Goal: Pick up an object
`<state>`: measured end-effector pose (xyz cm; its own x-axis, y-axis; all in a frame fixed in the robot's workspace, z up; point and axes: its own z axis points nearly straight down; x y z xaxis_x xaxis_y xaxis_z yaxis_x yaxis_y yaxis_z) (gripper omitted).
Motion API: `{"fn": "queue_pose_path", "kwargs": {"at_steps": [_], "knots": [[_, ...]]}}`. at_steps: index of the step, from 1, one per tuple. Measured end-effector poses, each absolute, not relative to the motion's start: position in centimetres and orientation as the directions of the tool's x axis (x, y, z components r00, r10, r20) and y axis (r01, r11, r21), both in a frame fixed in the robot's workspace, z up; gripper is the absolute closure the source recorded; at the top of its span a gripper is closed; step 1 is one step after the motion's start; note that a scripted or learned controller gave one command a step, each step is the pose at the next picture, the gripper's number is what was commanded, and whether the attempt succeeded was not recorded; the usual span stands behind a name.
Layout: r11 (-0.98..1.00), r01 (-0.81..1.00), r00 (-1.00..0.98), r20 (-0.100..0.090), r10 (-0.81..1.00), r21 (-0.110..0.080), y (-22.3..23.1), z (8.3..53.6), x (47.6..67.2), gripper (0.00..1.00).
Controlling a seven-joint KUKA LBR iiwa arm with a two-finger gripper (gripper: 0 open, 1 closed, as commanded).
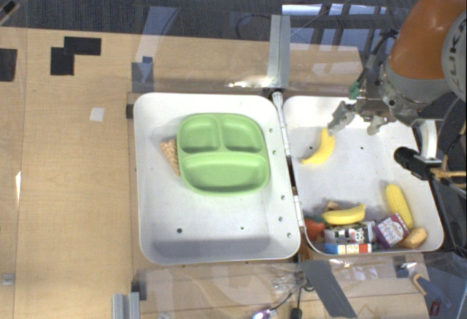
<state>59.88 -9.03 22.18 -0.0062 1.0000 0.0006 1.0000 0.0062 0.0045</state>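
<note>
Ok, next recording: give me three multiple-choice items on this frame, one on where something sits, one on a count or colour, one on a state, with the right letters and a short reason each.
1. Where does the green divided plate lie?
A. In the left bin
B. In the right bin
C. On the bare bench

2. How many bananas are in the right bin?
A. None
B. One
C. Two

3. What is the state of the gripper?
A. Shut on a banana
B. Open, holding nothing
C. Shut on the corn cob

Answers:
1. A: the plate rests on the floor of the left bin.
2. C: one banana lies alone near the bin's middle, and a second banana lies in the pile along the near edge.
3. B: its fingers are spread above the bin with nothing between them; the lone banana lies just below them, and the corn cob lies apart.
</note>
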Motion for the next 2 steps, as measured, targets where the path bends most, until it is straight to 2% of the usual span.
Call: {"fn": "queue_pose_path", "kwargs": {"at_steps": [1,2], "knots": [[0.008,1.000,-0.008,0.001,1.000,0.002,-10.0,12.3,61.0,0.00],[0.101,0.995,-0.101,-0.002,0.995,0.014,-9.0,9.1,61.0,0.00]]}}
